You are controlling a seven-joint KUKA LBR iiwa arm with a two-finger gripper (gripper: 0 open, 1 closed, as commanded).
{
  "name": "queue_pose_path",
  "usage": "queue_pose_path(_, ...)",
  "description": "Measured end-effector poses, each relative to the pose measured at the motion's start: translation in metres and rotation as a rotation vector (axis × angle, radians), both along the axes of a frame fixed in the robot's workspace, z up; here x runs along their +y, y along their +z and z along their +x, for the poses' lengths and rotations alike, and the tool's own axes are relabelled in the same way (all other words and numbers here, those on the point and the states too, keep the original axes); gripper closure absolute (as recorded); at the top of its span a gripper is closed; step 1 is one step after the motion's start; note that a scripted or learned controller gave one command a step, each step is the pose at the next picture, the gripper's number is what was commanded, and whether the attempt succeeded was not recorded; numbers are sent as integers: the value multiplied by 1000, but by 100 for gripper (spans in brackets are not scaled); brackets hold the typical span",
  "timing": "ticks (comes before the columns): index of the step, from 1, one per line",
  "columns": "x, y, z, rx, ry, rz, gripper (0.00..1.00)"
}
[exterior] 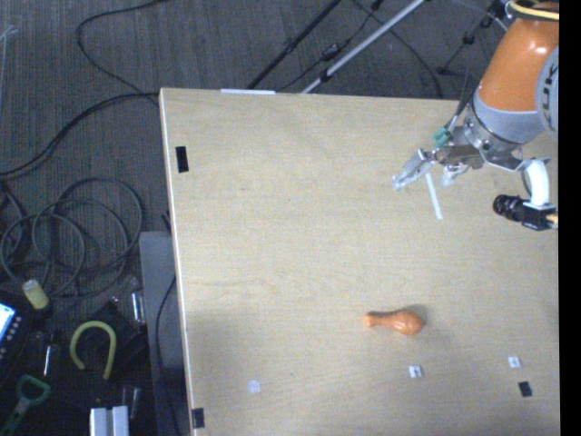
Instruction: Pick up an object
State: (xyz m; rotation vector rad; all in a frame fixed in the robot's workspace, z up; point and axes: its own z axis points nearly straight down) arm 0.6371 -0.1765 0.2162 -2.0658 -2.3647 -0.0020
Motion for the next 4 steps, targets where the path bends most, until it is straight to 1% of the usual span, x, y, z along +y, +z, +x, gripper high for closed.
queue_pose_path(1, -28, -114, 31, -1, 471, -2, 0)
queue_pose_path(2, -28, -113, 32, -2, 471, -2, 0)
queue_pose_path(3, -40, -98, 32, -3, 542, -6, 0)
queue_pose_path(4, -45, -116, 31, -2, 657, -5, 0)
